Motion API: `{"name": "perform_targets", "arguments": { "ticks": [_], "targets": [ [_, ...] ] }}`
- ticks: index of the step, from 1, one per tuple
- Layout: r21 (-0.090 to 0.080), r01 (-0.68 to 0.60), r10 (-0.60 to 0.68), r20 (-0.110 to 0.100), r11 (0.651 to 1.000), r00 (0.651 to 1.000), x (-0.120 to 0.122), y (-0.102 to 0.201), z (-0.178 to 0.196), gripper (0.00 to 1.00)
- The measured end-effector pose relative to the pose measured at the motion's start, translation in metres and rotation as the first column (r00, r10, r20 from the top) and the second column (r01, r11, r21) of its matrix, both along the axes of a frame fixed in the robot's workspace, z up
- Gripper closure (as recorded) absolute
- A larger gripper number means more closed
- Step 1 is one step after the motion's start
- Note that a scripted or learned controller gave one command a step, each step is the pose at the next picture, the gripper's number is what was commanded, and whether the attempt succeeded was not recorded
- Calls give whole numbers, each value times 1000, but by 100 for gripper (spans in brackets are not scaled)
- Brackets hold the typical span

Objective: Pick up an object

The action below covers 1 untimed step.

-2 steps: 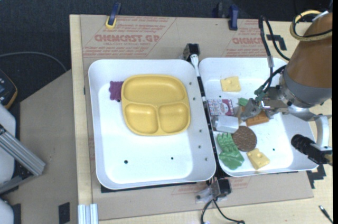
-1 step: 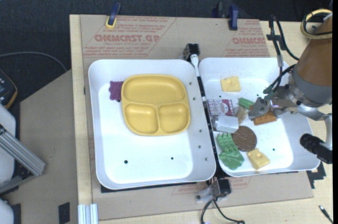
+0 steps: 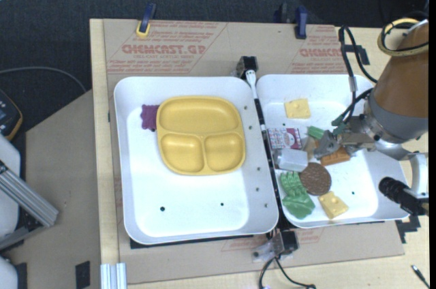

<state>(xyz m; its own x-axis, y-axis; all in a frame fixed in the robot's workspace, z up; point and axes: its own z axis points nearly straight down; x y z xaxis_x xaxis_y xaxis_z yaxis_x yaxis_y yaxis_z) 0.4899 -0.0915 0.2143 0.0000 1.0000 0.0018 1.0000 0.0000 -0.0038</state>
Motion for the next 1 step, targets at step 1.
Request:
{"name": "perform_targets", "arguments": {
  "ticks": [1],
  "targets": [
    [0, 1, -1, 3, 1000, 1000, -12, 0, 13, 100]
  ]
}}
